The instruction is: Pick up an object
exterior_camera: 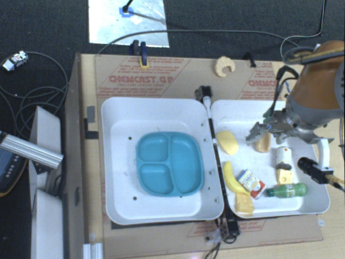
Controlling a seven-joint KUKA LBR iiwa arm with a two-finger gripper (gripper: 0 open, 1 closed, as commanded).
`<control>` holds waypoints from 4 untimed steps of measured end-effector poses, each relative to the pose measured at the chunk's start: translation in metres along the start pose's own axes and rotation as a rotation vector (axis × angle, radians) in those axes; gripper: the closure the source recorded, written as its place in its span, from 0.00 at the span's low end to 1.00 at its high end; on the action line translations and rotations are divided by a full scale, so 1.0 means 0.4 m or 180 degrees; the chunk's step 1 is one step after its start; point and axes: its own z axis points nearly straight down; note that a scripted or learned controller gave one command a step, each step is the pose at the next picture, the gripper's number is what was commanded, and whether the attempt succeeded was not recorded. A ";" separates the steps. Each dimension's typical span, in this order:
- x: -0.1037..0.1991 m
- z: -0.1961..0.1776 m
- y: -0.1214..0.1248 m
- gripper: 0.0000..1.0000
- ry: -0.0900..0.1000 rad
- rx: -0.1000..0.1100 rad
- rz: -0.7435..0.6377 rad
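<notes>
My gripper [259, 134] hangs low over the upper middle of the right bin [321, 203], at the end of the grey and orange arm coming in from the right. A small tan object [263, 144] lies right under its tip, touching or nearly touching it. I cannot tell whether the object is held. To the left lies a pale yellow oval piece [227, 142]. Below it are a banana [233, 178], a red and white packet [251, 182] and a yellow wedge [243, 203]. A green bottle [285, 190] lies on its side at the front right.
The left bin [116, 144] holds a blue divided plate [168, 163]. A white and yellow item [283, 159] lies under the wrist. A tan ring-shaped piece [224, 66] sits on the bench behind the bins. Cables run across the floor at the back.
</notes>
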 end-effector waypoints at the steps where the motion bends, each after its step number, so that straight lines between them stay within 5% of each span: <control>1: -0.129 0.022 0.156 0.00 -0.0007 -0.0005 0.0006; 2: -0.152 0.305 0.146 0.00 -0.0003 -0.0003 0.0006; 3: -0.153 0.277 0.148 1.00 -0.0006 -0.0011 0.0001; 4: 0.001 0.162 0.197 1.00 0.0000 -0.0009 -0.0006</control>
